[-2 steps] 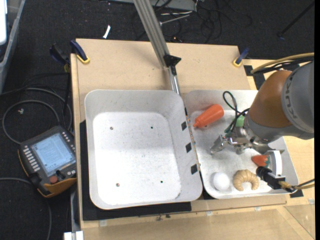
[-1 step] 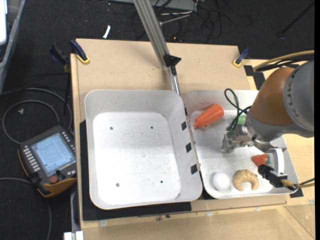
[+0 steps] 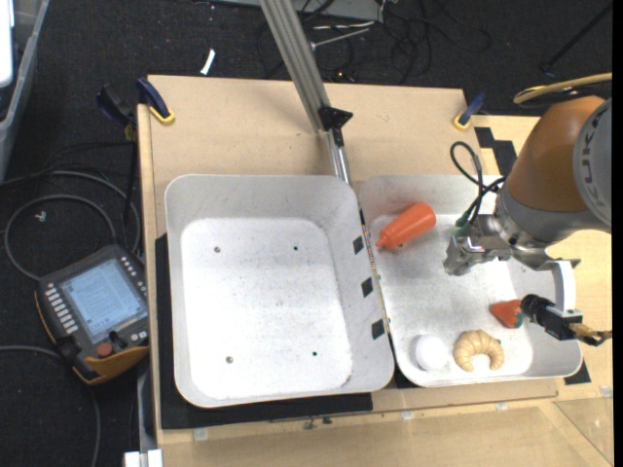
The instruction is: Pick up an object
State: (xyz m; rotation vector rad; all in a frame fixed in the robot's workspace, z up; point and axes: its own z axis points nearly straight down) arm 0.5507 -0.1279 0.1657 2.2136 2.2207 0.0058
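**Arm hanging over the right bin, nothing visibly in its grasp**

Right now you are looking at the arm (image 3: 560, 178) reaching in from the right, its orange band sitting high over the right bin's (image 3: 438, 188) far right corner. The gripper (image 3: 465, 258) is hanging over the middle of that bin, pointing down at the bare floor. From this angle you cannot tell whether it is open or closed, and you are not seeing any object inside it.

The things you could pick are all lying in the right bin. An orange carrot (image 3: 406, 225) is lying near the bin's left wall, towards the back, just left of the gripper and apart from it. A tan croissant (image 3: 479, 349) is resting near the front edge, with a white ball (image 3: 430, 352) just beside it on the left. A small red piece (image 3: 507, 311) is showing close to the right wall, partly covered by the arm's black fittings.

The left bin (image 3: 263, 285) is sitting beside it, their walls touching along the middle. A teach pendant (image 3: 94, 305) is lying on the dark floor to the left of the bench.
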